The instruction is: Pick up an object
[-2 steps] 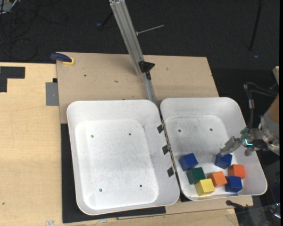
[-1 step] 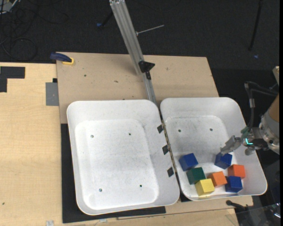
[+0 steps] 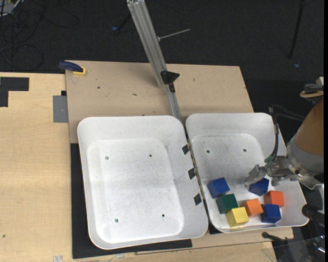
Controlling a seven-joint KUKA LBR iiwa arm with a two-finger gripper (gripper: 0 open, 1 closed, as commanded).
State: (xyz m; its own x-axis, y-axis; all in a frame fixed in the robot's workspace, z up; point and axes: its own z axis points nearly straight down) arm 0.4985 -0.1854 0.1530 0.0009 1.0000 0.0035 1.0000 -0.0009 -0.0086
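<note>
Several coloured blocks lie in the front part of the right bin (image 3: 229,125): a blue block (image 3: 218,186), a green block (image 3: 226,202), a yellow block (image 3: 238,216), an orange block (image 3: 253,207), a red-orange block (image 3: 275,198) and a blue block (image 3: 271,214) at the front right. Another blue block (image 3: 259,188) lies directly under my gripper (image 3: 261,177), which reaches in from the right, low over the bin. The gripper looks open, its fingers spread to either side of that block's top. The block still rests on the bin floor.
The left bin (image 3: 134,179) sits beside the right one, joined by black clips along the shared edge. A slanted aluminium rail (image 3: 151,42) rises behind the bins. The arm's body (image 3: 309,141) stands over the right bin's right rim.
</note>
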